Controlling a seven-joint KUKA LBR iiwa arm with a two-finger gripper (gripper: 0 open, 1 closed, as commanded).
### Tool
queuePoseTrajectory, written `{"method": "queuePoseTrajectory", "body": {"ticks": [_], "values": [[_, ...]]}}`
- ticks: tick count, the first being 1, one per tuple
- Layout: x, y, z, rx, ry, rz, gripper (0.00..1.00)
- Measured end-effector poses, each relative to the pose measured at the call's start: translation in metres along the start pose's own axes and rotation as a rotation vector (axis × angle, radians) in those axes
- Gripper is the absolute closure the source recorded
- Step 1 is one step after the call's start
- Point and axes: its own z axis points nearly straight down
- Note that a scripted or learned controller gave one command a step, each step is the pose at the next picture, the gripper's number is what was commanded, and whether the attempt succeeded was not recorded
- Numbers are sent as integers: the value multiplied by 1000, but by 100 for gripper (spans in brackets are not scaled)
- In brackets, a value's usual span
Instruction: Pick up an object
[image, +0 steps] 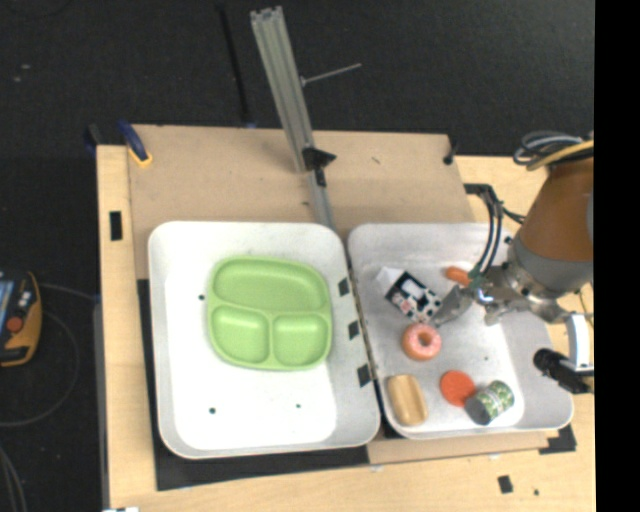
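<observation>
Arm over the right bin (520, 250), tool (458, 303) low among the objects

I cannot tell how far the tool is open or whether it grips anything; the pink doughnut (422, 343) lies just below its tip, the black-and-white box (408, 293) beside it

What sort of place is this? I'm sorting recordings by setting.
Probably a robotics lab bench: a grey arm reaches over two white bins, toy food such as a pink doughnut lies inside, cables trail nearby.

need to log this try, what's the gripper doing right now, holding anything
Two-finger gripper: low in the right white bin, above the pink ring-shaped doughnut toy; nothing visible between its fingers, and open or closed cannot be told.
</observation>
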Motion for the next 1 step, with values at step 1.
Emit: {"method": "queuePoseTrajectory", "body": {"ticks": [1], "values": [[-1, 1, -14, -7, -2, 3, 100]]}}
